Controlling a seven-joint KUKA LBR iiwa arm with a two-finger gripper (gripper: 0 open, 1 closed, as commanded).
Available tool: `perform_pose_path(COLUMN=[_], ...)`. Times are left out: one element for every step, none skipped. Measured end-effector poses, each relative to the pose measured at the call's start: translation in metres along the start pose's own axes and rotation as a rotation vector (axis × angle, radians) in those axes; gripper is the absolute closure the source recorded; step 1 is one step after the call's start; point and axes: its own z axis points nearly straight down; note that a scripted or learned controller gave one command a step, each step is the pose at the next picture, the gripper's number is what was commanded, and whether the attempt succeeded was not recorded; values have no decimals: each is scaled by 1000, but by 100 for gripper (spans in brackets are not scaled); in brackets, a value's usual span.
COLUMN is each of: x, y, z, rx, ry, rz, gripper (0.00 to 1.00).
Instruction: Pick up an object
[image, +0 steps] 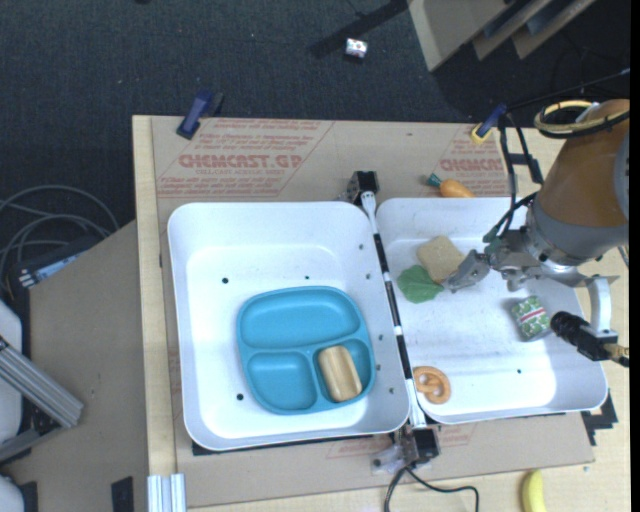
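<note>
Right bin (560, 395): tan block (438, 256) and green piece (420, 284) lie just beside the gripper (468, 272), toward the bin divider. Nothing visibly between the fingers; jaw spacing cannot be told at this angle. Step judged: approach, grasp not yet made. Next move needs centring over one item. Patterned can (530, 317) and pretzel (432, 384) lie farther off; the wrist is partly hidden by the arm.
</note>
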Motion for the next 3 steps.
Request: perform_pose_path(x=[-65,-98,-91], y=[34,30,-3], z=[52,39,83], rx=[-1,-2,4], ry=[-2,-3,8], rz=[0,0,-3], gripper=[0,0,0])
